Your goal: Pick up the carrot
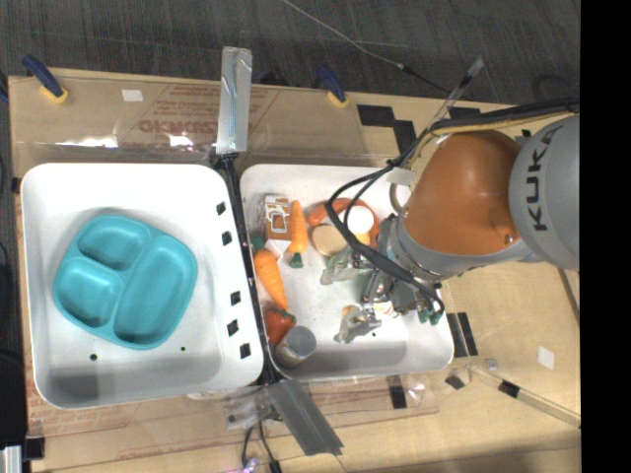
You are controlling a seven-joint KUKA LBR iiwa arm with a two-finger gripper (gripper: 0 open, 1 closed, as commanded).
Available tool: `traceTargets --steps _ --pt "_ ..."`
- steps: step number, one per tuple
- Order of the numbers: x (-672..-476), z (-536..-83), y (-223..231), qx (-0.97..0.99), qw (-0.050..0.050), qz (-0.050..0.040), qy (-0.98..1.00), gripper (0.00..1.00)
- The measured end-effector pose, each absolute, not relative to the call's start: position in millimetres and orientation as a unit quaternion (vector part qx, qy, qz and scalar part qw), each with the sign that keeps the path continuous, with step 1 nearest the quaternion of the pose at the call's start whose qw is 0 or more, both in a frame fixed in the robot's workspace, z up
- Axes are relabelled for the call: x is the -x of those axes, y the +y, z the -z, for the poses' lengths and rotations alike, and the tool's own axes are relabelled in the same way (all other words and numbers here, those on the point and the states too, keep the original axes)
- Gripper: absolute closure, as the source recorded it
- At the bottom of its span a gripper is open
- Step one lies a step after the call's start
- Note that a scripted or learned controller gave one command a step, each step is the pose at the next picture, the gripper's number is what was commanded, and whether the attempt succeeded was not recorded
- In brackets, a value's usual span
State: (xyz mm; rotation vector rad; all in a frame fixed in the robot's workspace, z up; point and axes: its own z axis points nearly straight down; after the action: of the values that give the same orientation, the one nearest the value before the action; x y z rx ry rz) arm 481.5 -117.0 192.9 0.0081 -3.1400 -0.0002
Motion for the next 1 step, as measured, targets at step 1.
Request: traceTargets --steps 1 --pt "-558.0 -91.2 -95.6 -0.045 -0.001 -0.0033 -0.999 0.00"
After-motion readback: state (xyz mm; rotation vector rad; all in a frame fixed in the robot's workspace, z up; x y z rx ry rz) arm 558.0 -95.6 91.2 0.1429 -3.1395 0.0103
